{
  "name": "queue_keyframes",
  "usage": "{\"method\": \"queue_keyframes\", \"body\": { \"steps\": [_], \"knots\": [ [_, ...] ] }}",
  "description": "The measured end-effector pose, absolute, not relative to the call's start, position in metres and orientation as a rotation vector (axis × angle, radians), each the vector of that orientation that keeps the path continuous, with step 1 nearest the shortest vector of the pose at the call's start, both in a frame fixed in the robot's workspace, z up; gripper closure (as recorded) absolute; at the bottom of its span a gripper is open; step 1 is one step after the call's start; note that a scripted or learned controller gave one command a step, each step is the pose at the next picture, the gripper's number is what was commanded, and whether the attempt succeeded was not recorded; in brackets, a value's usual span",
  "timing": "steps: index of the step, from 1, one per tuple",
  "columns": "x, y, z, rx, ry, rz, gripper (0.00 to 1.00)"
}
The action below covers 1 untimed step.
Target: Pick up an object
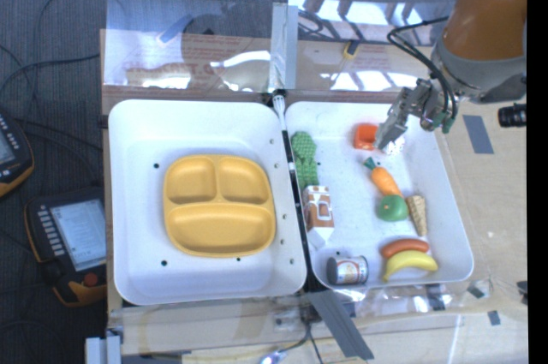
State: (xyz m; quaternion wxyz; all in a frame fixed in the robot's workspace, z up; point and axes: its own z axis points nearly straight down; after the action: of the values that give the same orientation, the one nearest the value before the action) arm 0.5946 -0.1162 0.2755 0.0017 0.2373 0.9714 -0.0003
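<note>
From above the bench we see the grey arm with its orange band reaching in from the right, its gripper (392, 135) hanging low over the upper part of the right bin (454, 208). The fingers (396, 124) point down and to the left, and we cannot tell whether they stand apart or together; nothing shows between them. Just left of the fingertips lies a small orange-red block (366, 135), close beside the gripper but not visibly held.

Below the gripper we find a toy carrot (383, 177) lying at a slant, and just under it a green round fruit (392, 208). A tan cone-shaped piece (417, 214) rests beside the fruit, near the bin's right wall. Toward the lower right corner a red sausage-shaped toy (403, 247) lies touching a yellow banana (409, 265). A small can (348, 270) lies on its side near the bottom edge.

Along the bin's left wall we see a green knobbly piece (303, 152) and, below it, a small brown-and-white carton (318, 208).

The left bin (137, 140) holds a yellow divided plate (219, 204) with three compartments, set near its middle. Off the bench at far left, a handheld controller (70, 238) sits on the dark carpet among black cables.
</note>
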Motion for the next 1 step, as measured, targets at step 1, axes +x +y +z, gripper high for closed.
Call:
{"method": "queue_keyframes", "body": {
  "steps": [1],
  "knots": [
    [0.5945, -0.1163, 0.2753, 0.746, 3.049, -0.002, 0.0]
  ]
}}
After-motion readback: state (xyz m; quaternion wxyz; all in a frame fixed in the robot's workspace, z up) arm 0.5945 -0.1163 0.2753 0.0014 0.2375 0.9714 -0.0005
